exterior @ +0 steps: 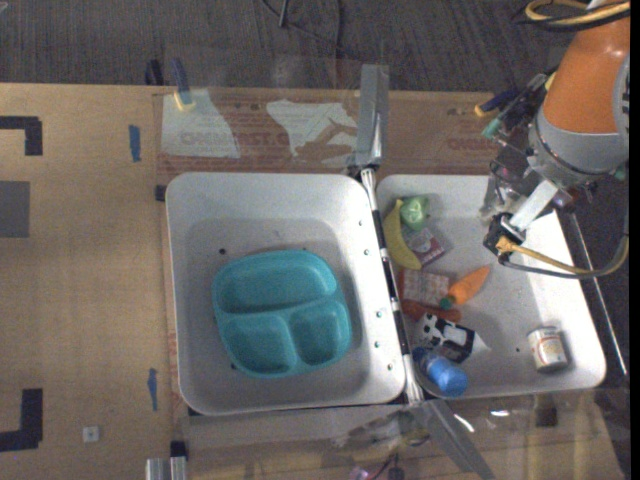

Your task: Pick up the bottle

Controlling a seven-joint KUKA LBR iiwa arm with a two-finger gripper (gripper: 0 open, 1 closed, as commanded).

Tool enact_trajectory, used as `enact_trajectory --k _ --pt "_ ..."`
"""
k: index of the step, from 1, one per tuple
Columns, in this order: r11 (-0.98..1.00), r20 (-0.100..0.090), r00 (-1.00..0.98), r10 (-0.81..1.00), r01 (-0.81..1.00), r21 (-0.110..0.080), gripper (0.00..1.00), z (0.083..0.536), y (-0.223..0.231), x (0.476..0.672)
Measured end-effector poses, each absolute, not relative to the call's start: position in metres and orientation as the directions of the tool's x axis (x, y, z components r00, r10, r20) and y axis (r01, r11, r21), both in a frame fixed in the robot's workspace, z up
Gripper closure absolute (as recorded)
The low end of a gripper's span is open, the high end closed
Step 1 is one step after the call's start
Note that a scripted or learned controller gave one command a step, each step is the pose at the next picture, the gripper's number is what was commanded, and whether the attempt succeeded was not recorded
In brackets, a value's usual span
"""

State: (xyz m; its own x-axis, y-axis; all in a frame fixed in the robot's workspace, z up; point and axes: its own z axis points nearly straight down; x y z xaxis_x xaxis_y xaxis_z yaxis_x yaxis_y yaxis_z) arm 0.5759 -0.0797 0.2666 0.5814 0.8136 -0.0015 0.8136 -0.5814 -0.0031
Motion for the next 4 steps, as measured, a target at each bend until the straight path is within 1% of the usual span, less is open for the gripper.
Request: enact_trajectory --k 1,2,3,4 --pt "-0.375 0.000 0.375 0.927 0.927 -0.003 1.00 0.241 -0.111 0.596" --pt "-0.196 -0.002 0.196 0.981 0.981 0.003 1.00 0.279 -0.187 0.648" --pt "-0.259 -0.001 0.259 0.966 0.966 0.004 1.00 0.299 -0.206 0.664" --pt "-0.307 0.000 0.307 0.952 0.952 -0.001 1.00 0.296 -0.172 0.645"
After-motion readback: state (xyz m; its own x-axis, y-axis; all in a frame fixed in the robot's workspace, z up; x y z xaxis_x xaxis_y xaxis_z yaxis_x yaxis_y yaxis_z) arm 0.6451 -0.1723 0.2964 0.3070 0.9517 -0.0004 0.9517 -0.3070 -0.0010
